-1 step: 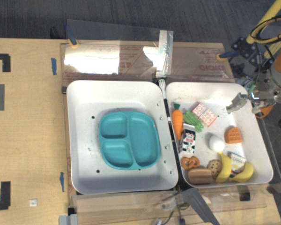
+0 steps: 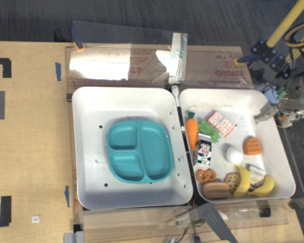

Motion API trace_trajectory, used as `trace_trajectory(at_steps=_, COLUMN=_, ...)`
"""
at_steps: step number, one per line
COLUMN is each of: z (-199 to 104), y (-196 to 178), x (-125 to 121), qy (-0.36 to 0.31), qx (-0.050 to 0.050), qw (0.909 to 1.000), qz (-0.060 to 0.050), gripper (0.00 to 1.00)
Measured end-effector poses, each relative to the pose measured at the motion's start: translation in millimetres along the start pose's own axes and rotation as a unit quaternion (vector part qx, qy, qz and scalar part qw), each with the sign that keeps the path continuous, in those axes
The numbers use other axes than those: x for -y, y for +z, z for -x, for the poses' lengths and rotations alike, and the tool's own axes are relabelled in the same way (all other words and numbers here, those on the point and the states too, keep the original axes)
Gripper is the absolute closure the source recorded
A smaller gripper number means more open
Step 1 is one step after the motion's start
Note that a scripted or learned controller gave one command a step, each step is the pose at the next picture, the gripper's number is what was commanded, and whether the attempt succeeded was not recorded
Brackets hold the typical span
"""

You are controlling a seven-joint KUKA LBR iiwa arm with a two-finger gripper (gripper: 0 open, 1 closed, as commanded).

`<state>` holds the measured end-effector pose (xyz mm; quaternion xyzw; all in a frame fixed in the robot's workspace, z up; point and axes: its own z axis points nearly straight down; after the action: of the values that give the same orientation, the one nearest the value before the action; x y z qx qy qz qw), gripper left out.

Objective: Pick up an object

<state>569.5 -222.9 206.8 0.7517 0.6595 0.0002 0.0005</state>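
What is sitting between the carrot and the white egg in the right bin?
In the camera view, a small black-and-white carton lies between the carrot and the egg, close beside the carrot. A green piece sits just above it.

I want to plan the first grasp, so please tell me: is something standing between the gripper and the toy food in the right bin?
Nothing visible does. The gripper sits at the upper right rim of the right white bin, apart from the objects. The nearest, an orange waffle-shaped toy, lies uncovered below it.

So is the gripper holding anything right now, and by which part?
Nothing held as far as I can see: the gripper sits over the right bin's far right rim, apart from the toys, with nothing visible between its fingers.
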Motion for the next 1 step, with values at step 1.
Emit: trace_trajectory(at_steps=1, z=-13.5, y=113.1, x=77.8, qy=0.050, qx=-0.005, qw=0.9987, qz=-0.001, gripper=0.00)
